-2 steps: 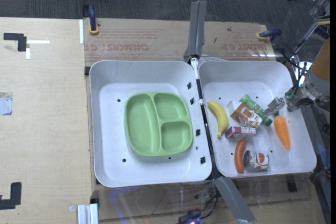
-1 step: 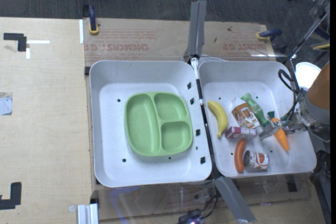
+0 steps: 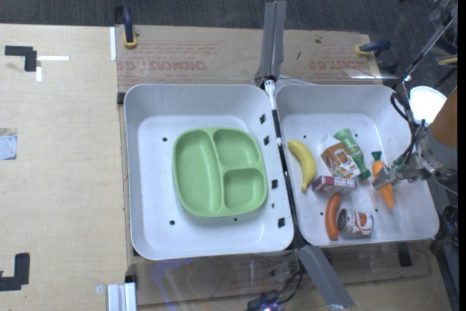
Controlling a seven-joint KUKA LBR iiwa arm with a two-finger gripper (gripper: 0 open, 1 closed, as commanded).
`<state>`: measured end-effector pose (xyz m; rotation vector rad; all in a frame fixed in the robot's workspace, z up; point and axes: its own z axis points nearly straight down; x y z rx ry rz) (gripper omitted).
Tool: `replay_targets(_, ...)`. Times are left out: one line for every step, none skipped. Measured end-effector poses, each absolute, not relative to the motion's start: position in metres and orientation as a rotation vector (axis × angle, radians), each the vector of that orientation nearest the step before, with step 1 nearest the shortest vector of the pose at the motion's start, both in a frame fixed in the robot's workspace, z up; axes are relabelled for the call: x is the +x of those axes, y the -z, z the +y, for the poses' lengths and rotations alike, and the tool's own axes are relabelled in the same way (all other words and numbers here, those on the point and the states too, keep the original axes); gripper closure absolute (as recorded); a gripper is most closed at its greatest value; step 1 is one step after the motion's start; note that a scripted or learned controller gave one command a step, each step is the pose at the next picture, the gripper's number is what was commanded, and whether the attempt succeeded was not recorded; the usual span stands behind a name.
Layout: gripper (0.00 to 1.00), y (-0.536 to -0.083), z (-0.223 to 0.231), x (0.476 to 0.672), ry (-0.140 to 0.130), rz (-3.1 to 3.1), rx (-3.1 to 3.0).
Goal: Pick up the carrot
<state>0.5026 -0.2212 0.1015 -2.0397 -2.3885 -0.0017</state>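
Although we saw the hand low in the right bin, we judged the pick unfinished.

Progress: the arm had reached in from the right, and the hand [image 3: 389,177] sat right at the carrot [image 3: 384,184]; lifting was what remained, as far as we could judge.

Carrot: it lay in the right bin [image 3: 313,102] near the right wall, an orange piece with a green top, apparently resting on the bin floor, though we could not be certain.

Carrot and hand: the hand was over the carrot's middle, touching or just above it; orange showed both above and below the metal.

Hand state: we could not tell whether it was released or clenched, the parts being too small and tangled with cable.

Neighbours: 1 green bottle [image 3: 349,147], 1 small carton [image 3: 338,159], 1 banana [image 3: 303,163], 1 hot dog [image 3: 333,216] and 1 can [image 3: 356,222] lay to the carrot's left.

Left bin: 1 green divided plate [image 3: 219,172] sat in it, well apart from the carrot.

Worktop: both bins sat side by side on the worktop [image 3: 58,156].
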Motion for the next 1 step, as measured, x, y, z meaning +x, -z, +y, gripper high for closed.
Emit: replay_targets(1.00, -0.2082, -0.1734, 0.5368, -0.001, -1.842, -2.546)
